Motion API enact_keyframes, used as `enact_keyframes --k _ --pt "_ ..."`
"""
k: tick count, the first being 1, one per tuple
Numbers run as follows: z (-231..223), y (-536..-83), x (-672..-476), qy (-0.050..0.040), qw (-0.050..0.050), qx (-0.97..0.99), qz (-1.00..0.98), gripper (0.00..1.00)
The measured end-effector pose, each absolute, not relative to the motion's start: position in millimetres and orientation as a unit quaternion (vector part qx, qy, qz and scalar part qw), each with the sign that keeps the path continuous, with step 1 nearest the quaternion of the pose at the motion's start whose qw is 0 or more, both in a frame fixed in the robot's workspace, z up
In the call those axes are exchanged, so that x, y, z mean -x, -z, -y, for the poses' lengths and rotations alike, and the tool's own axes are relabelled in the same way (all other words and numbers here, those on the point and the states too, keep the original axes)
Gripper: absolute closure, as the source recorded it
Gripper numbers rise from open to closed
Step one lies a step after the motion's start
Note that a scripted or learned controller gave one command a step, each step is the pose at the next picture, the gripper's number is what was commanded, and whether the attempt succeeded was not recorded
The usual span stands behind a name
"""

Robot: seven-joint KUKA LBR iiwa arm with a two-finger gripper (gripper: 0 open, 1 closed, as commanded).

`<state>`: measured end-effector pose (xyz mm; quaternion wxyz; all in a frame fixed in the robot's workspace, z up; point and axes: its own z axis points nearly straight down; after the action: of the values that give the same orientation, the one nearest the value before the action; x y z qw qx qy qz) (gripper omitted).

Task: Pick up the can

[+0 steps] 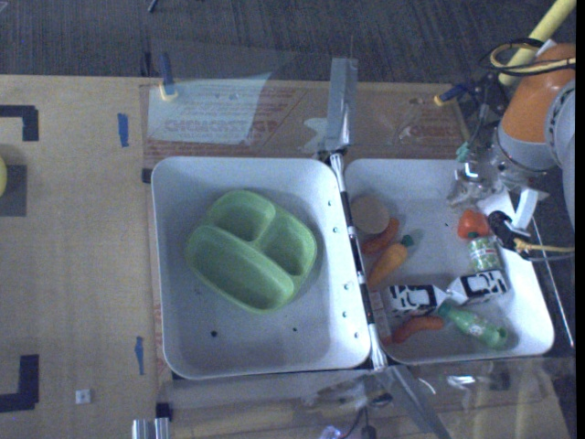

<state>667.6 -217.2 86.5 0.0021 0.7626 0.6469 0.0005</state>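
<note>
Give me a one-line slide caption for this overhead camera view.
KUKA arm's gripper poised over the right bin near the can; green divided tray in the left bin.

A divided plate [252, 249] lies in the left bin [174, 273]; a bottle [473, 323] in the right bin [430, 190].

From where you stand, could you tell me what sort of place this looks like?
Probably a robotics lab bench for pick-and-place trials: two white bins taped side by side on a wooden bench, toy food like a carrot, and the arm's gripper above.
</note>
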Motion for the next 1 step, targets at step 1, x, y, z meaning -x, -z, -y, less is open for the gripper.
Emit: enact_keyframes --k 1 --pt "216.8 -98.7 -669.3 -0.0014 0.005 -0.762 -0.648 1.0"
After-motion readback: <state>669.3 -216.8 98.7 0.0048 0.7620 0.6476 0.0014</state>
